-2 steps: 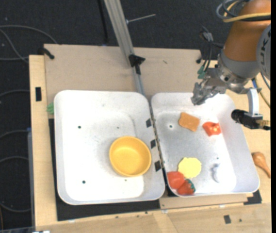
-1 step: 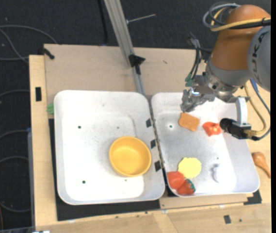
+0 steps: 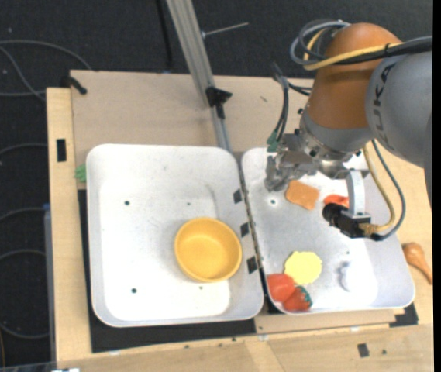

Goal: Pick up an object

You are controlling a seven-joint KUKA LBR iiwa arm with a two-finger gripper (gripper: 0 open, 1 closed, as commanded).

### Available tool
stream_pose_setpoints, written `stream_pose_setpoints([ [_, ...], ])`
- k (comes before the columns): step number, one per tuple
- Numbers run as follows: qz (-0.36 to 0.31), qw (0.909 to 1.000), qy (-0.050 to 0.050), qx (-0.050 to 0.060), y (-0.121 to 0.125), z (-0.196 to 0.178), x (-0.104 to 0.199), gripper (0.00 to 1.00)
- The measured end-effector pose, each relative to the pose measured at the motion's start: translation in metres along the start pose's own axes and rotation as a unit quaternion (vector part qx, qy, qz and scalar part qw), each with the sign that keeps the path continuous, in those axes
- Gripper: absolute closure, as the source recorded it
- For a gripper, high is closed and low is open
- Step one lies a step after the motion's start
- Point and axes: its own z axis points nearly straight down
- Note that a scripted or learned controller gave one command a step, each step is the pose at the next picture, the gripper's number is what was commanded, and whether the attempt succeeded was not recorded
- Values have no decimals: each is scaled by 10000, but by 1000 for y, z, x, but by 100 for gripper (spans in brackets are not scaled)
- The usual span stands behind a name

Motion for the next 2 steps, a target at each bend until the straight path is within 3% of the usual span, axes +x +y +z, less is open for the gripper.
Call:
stream_pose_setpoints([
  [2, -6, 10000, 4, 2, -33, 19, 99, 100],
])
